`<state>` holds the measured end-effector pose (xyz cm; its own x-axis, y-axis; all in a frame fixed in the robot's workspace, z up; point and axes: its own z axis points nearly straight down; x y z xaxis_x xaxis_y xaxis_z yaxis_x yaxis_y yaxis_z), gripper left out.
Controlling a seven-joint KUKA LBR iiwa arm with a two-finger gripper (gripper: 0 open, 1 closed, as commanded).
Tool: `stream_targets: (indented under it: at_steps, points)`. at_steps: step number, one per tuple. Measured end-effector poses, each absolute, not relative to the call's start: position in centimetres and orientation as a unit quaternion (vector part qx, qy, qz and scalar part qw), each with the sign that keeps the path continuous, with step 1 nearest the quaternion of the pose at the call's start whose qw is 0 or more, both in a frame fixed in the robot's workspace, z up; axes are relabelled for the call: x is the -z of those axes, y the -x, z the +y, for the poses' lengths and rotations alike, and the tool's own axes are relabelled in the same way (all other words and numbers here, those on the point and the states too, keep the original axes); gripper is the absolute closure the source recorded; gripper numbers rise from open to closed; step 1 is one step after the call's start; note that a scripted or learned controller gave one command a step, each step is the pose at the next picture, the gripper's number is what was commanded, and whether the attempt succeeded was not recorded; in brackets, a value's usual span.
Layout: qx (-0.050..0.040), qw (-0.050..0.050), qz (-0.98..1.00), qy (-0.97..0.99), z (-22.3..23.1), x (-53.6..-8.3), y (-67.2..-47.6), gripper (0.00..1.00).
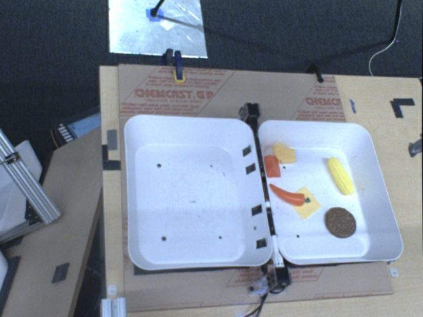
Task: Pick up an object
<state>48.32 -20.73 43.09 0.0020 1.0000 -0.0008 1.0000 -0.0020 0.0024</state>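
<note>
Six toy foods in right bin [380, 177]: ridged corn [340, 175], round brown patty [340, 222], curved red chili [288, 193].

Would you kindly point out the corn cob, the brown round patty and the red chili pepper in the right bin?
corn cob [340, 176], camera view, middle of the cob.
brown round patty [340, 222], camera view, centre of the disc.
red chili pepper [286, 193], camera view, middle of its red body.

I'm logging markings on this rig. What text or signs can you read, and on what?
"CHEMCAST GP": red print on the brown sheet under the bins, behind the left bin.
The same red print behind the right bin, slanted and partly covered: reads roughly "CHEMCAST".
Other red print along the sheet's edges: too blurred to read.
</note>
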Motion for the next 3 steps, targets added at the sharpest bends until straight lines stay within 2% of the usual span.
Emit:
stream_targets:
  at_steps: [1,2,3]
  points:
    - [-0.0007,0.003,0.709,-0.705,-20.7,-43.3,-52.5,0.00]
    - [-0.0016,0.004,0.707,-0.707,-20.7,-47.7,-48.5,0.00]
    - [-0.0017,0.005,0.709,-0.705,-20.7,-48.6,-48.8,1.00]
